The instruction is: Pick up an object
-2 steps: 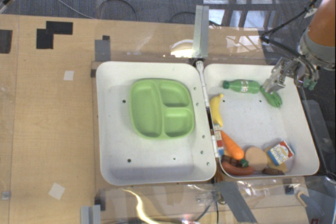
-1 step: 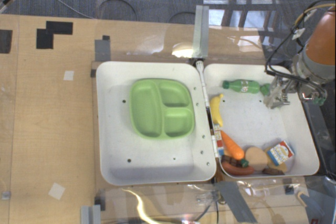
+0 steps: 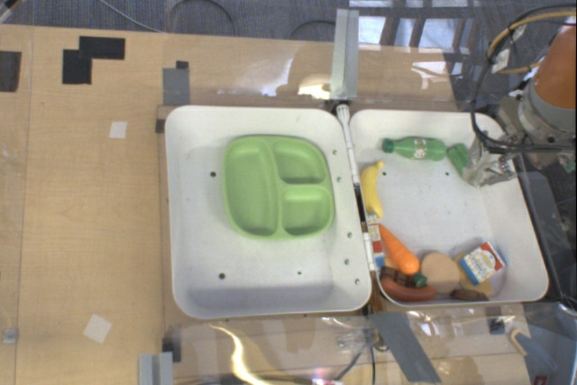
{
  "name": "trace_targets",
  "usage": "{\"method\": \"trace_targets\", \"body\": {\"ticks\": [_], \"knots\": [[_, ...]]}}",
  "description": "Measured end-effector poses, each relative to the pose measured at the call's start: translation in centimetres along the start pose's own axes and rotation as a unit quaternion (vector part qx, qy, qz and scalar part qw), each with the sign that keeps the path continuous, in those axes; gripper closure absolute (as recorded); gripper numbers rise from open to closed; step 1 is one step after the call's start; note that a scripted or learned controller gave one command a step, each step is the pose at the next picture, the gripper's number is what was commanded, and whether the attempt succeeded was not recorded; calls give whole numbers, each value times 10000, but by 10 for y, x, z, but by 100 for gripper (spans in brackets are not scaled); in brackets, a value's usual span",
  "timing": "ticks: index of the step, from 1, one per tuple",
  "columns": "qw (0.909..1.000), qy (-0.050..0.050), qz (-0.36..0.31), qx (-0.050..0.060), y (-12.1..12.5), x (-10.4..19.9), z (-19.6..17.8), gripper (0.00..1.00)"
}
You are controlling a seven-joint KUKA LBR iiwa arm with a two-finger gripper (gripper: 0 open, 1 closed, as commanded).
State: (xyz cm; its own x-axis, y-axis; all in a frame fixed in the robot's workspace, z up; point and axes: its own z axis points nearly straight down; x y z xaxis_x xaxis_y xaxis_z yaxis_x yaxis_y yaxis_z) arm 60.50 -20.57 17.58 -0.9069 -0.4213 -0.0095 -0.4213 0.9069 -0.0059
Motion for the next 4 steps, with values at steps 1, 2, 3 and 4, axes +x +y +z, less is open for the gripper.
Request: {"method": "trace_targets", "body": {"ticks": [1, 2, 3, 4], "knots": [[9844, 3, -1761, -17, -3, -9, 47, 100], [9332, -9, -3594, -6, -9, -22, 20, 100], [8608, -10, -5090, -9, -10, -25, -3, 100], [8785, -31, -4777, 8, 35, -92, -72, 100]]}}
